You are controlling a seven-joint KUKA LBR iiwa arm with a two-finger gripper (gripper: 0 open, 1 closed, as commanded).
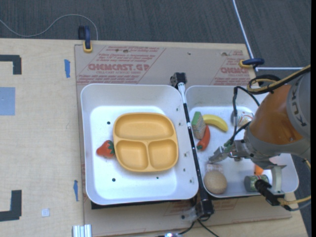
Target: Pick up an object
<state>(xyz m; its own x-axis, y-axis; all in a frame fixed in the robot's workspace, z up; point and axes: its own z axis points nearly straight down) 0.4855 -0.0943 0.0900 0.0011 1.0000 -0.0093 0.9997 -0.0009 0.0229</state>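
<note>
My gripper (217, 156) hangs over the right bin (291, 184), pointing left from the orange wrist band. It sits just above a round tan potato-like object (215, 181) and right of a red pepper (204, 138). Nothing can be seen held in it. Further back in the same bin lie a yellow banana (217, 122) and a green-and-beige item (198, 125). A green object (254, 183) and a small orange piece (258, 170) lie at the front right, partly under the arm.
The left bin (94, 132) holds a yellow divided plate (145, 142) with a strawberry (105, 149) beside its left edge. A central rail (187, 127) separates the bins. Cables run off the arm at the right, and clamps sit on the board's back edge.
</note>
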